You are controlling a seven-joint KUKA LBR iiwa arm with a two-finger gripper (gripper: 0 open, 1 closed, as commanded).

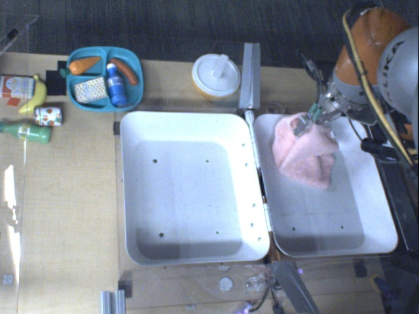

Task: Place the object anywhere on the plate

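Even overhead light, perhaps slightly soft

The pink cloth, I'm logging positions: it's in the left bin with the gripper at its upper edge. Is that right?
Not quite. The camera view shows the pink cloth in the right bin, not the left bin. The gripper is indeed at its upper edge.

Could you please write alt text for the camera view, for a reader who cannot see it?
The arm's hand meets the top edge of a pink cloth bunched in the right white bin. A blue divided plate of toy food sits on the bench beyond the left bin.
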